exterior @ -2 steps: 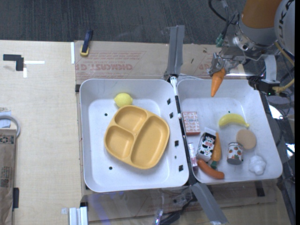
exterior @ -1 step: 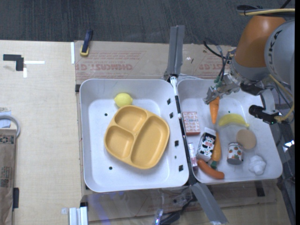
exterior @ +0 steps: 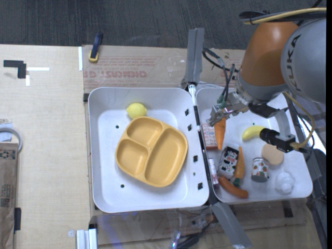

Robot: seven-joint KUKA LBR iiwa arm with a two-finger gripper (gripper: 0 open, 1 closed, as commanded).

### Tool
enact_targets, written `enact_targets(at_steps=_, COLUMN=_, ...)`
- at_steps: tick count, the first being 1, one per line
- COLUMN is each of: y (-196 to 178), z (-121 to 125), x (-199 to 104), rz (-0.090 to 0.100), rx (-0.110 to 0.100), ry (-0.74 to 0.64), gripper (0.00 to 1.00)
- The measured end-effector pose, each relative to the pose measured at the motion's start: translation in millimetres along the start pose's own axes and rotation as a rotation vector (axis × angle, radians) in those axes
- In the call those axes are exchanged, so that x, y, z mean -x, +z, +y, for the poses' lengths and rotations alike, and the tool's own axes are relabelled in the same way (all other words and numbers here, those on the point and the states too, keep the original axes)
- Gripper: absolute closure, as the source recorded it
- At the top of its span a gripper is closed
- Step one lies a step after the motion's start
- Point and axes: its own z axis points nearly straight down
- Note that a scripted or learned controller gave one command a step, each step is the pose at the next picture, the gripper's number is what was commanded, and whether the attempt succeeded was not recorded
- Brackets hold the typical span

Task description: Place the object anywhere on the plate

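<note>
Two bins: white, side by side
Plate: yellow three-section plastic plate (exterior: 151,151), left bin
Tool (exterior: 224,109): right of plate, grip state unclear
Carrot: orange carrot (exterior: 220,133), just below tool

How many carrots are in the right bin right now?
3. One orange carrot sits upright-ish at the bin's left wall beneath the gripper; a slim one lies beside the black-and-white carton; a third lies along the front edge. The arm may hide others.

Yellow three-compartment plate (exterior: 151,151) flat in left bin; lemon (exterior: 136,110) just beside rim.
</note>
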Motion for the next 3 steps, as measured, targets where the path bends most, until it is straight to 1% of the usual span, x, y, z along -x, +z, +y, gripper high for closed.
enact_targets(at_steps=1, y=0, z=44, x=-54, rz=-0.002, rx=0.002, ry=-0.387, gripper=1.00)
enact_targets(at_steps=2, y=-50, z=50, x=-78, rz=-0.002, rx=0.002, ry=-0.380, gripper=1.00)
enact_targets(at_steps=3, y=-44, z=46, x=-115, rz=-0.001, rx=-0.001, ry=-0.528, gripper=1.00)
